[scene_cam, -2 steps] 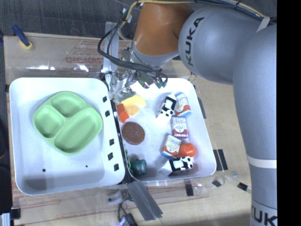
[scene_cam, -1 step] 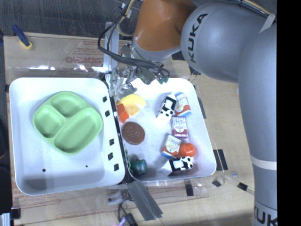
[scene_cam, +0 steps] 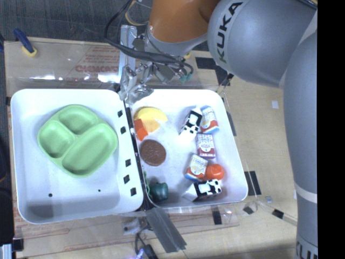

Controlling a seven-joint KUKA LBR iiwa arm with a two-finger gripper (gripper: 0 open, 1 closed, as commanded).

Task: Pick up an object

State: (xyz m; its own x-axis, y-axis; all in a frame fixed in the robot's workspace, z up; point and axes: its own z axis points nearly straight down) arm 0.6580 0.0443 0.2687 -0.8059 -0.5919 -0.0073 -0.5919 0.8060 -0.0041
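- The gripper (scene_cam: 135, 90) hangs at the far edge of the right bin (scene_cam: 229, 144), over the seam between the two bins; its metal parts blur together there, so whether it stands wide or narrow I cannot tell, and nothing can be seen held in it.
- The task's things all lie in the right bin. Nearest the tool is a yellow wedge (scene_cam: 151, 116) touching an orange block (scene_cam: 140, 129), with a brown disc (scene_cam: 153, 152) just beside them.
- Further toward the right wall sit a black-and-white cow-patterned carton (scene_cam: 190, 124), three small red-and-white cartons (scene_cam: 205, 145) in a loose line, an orange ball (scene_cam: 215, 172) and a second cow-patterned piece (scene_cam: 209, 188); a dark teal object (scene_cam: 158, 190) rests in the near corner.
- To do this step well, I would pick the yellow wedge (it is nearest, and its top is exposed), come straight down, and close across its narrow side, clear of the orange block.
- The risk, as I judge it, is the divider wall: a finger landing on the bin rim would stop the descent short.
- The left bin (scene_cam: 21, 144) holds a green divided plate (scene_cam: 78, 139).
- Both bins are shallow, white and smooth, resting on a tan bench (scene_cam: 269, 123) marked with black tape squares; a blue-and-yellow tool (scene_cam: 24, 42) lies at the far left corner.
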